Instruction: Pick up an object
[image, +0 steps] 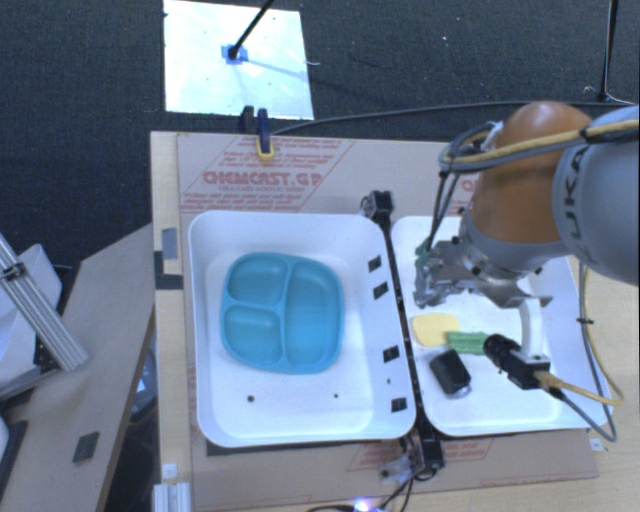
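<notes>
1. Gripper position. The gripper (430, 283) hangs over the right bin (490, 415), near the bin's 9 o'clock wall. Whether it is apart or together cannot be told from this view, because the wrist covers it. Nothing is seen held.

2. Candidate objects. Three small things lie in the right bin.
- A yellow piece (435, 328) lies just at 6 o'clock of the gripper.
- A green piece (467, 341) lies touching or just beside the yellow piece, at its 4 o'clock.
- A black block (451, 371) lies near both, at 6 o'clock of the green piece.

A blue plate (283, 312) lies flat in the middle of the left bin (290, 400), well apart from the gripper.

3. Handling judgement.
- The yellow piece looks thin, flat and light. It is likely to slide on the smooth bin floor and offers little height to pinch. Take hold across its narrow width.
- The green piece looks long and slim. Close across its short axis at mid-length.
- The black block looks stiff, compact and thicker, and is probably the surest hold. Grip its two long sides.
- The blue plate is wide, rigid and slick. Only its rim offers purchase, so it is a poor choice.

4. Caution. The three small things crowd together, so a descent onto one may push its neighbour.
</notes>
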